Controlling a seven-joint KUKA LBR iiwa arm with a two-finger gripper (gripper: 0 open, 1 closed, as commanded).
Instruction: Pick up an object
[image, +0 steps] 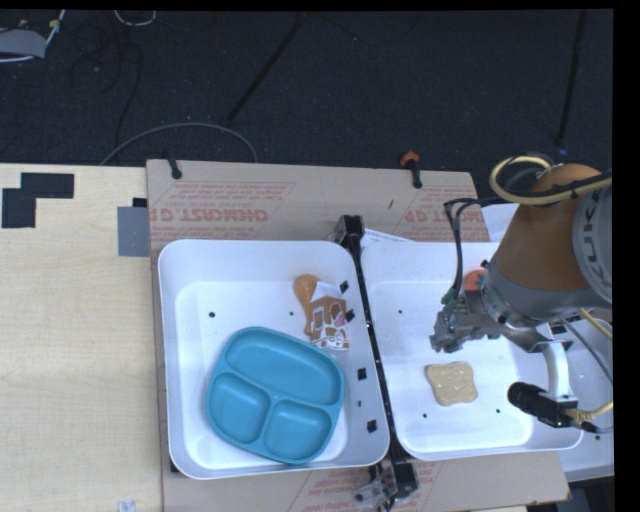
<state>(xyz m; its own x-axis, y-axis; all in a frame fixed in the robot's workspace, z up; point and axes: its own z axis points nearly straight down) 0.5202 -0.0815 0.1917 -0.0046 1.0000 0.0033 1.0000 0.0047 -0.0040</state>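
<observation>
A tan slice of toast lies flat in the right bin, toward its front. My gripper hangs just above and behind the toast, over the middle of the right bin; nothing shows between its fingers. In the left bin a blue divided plate takes up the front half. Behind the plate, near the divider between the bins, lie a small orange-brown piece and a patterned white and brown packet.
The grey arm with its orange band fills the right bin's far right side. A black divider rail runs between the bins. Cardboard lies under both bins, with pale wooden bench to the left.
</observation>
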